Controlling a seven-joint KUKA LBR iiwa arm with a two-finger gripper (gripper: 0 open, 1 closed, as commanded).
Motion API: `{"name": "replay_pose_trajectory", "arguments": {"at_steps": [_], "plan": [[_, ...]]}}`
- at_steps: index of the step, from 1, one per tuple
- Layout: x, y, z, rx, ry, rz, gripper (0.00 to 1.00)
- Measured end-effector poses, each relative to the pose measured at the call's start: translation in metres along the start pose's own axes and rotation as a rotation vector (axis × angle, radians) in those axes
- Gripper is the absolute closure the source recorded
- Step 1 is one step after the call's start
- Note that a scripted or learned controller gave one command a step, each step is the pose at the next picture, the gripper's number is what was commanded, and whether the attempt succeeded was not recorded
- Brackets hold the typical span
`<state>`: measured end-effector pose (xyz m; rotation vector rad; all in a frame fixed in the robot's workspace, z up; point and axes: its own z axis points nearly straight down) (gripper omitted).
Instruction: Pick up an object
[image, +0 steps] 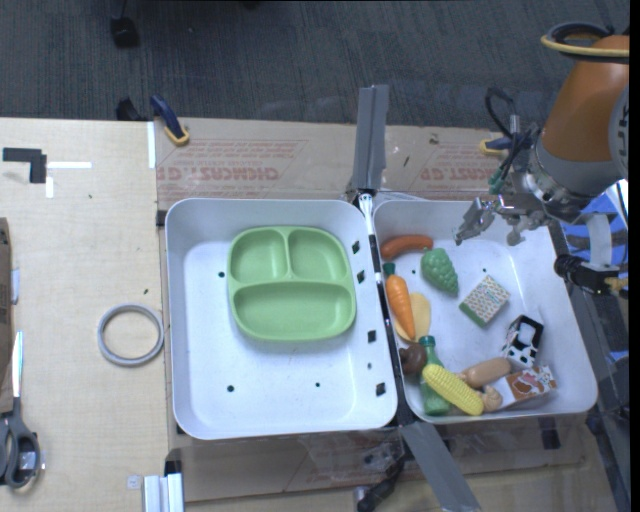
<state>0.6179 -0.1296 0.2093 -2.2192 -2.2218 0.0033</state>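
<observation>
My gripper (490, 228) hangs over the back of the right bin (570, 330), fingers spread open with nothing between them. Below it in that bin lie a red sausage (406, 245), a green leafy toy (439, 271), an orange carrot (400, 305), a speckled green block (485, 300), a black-and-white cow toy (523, 343), a corn cob (452, 389), a green bottle (431, 375) and a tan sausage (486, 372). The gripper stands above and to the right of the green leafy toy, apart from it.
The left bin (190, 330) holds a green divided plate (292, 282). A grey tape ring (131, 333) lies on the bench at left, scissors (18, 448) at the lower left. A metal divider post (370, 140) rises between the bins at the back.
</observation>
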Motion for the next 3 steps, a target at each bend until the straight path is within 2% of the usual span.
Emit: {"name": "replay_pose_trajectory", "arguments": {"at_steps": [1, 2, 3], "plan": [[0.028, -0.012, 0.118, -0.001, 0.0, -0.007, 0.0], [0.026, -0.012, 0.109, -0.001, 0.0, -0.002, 1.0], [0.067, 0.04, 0.017, -0.003, -0.001, -0.008, 1.0]]}}
